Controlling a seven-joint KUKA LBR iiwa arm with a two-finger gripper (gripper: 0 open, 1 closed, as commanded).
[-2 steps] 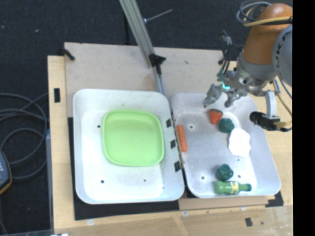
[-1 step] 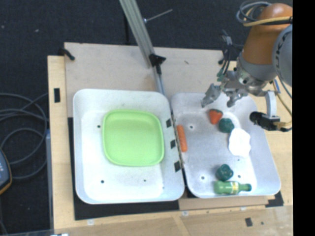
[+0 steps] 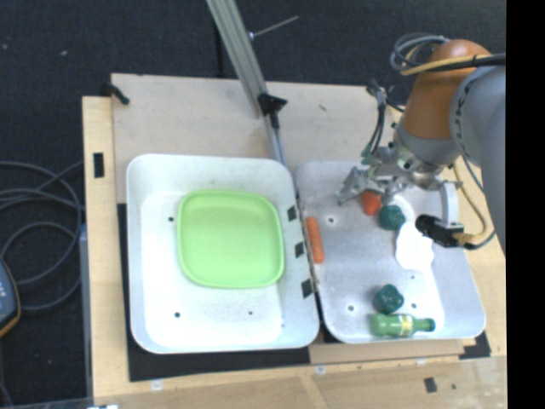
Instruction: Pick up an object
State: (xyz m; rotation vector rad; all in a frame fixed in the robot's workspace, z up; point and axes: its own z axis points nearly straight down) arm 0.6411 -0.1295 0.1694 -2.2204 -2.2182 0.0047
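The gripper (image 3: 372,196) hangs over the right bin (image 3: 341,254), its grip unclear, touching a small orange piece (image 3: 371,202) beside a teal object (image 3: 392,218).

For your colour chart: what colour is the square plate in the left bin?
Light green; the plate shows best in the camera view.

orange carrot (image 3: 315,239): lying along right bin's left edge | red piece (image 3: 370,202), dark green piece (image 3: 391,218): near bin's top | white lump (image 3: 414,247): right-centre | green lump (image 3: 388,297), green bottle (image 3: 400,324) lying flat: bottom
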